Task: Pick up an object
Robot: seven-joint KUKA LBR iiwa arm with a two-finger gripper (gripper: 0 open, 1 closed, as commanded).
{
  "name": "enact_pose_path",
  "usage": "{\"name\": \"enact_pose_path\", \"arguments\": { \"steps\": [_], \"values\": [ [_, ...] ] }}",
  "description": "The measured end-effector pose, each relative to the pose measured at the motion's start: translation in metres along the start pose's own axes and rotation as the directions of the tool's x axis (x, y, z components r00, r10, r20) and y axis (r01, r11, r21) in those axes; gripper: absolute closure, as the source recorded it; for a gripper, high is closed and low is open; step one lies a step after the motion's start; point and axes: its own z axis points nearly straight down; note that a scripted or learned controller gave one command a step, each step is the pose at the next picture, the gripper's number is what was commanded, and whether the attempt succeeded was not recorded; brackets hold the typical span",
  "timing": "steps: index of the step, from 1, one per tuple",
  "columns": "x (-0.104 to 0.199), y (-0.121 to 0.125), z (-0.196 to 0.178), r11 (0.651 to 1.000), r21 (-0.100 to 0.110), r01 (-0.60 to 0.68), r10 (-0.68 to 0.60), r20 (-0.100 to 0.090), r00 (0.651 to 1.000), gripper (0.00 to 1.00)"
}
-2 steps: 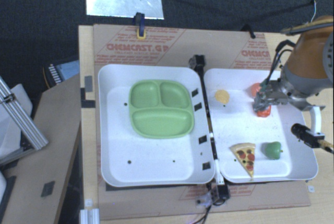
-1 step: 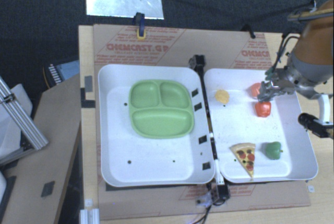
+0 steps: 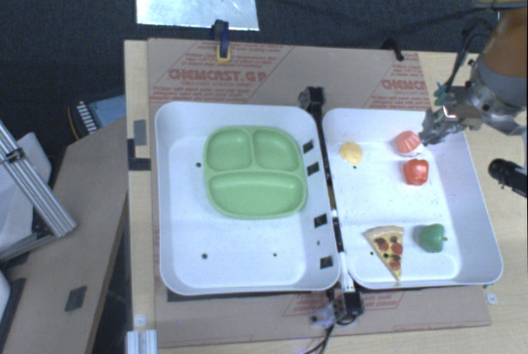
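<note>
- While the claw [image 3: 432, 134] sits over the far right part of the right bin [image 3: 470, 204], the nearest thing to it is the pinkish-red toy [image 3: 406, 143], just to the claw's left in the camera view and looking to touch or almost touch its tip.
- Claw state: cannot tell, the tip is small and dark against the arm; nothing is visibly clamped in it.
- Key relation: pinkish-red toy lies left of and very slightly nearer the camera than the claw tip, so the coming move looks like a short shift left plus a drop, not a long reach.
- Pinkish-red toy looks roundish, with no clear long axis, so wrist turn probably matters little.
- Second candidate: red tomato-like toy [image 3: 417, 172], just beside the first, nearer the camera and still close to the claw.
- Yellow lump [image 3: 351, 153] is further left, near the divider between the bins.
- Pizza slice [image 3: 387, 247] and green pepper [image 3: 431, 238] sit at the near end of the right bin, well apart from the claw.
- Left bin [image 3: 177, 179] holds a green divided plate [image 3: 254, 172], far from the claw.
- Both bins rest on the counter [image 3: 272, 72].
- Risk, as a guess: the two red toys sit close, so a closing claw may nudge one.
</note>
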Motion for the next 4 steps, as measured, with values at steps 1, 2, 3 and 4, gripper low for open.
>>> {"name": "enact_pose_path", "arguments": {
  "steps": [1, 2, 3, 4],
  "values": [
    [0.060, 0.007, 0.012, 1.000, 0.002, 0.003, -0.003, -0.001, 1.000, 1.00],
    [0.116, 0.007, 0.010, 1.000, 0.003, 0.004, -0.004, -0.002, 1.000, 1.00],
    [0.164, 0.017, 0.008, 1.000, 0.001, 0.004, -0.004, -0.002, 1.000, 1.00],
    [0.225, 0.023, 0.014, 1.000, 0.002, 0.005, -0.005, -0.003, 1.000, 1.00]
  ]
}}
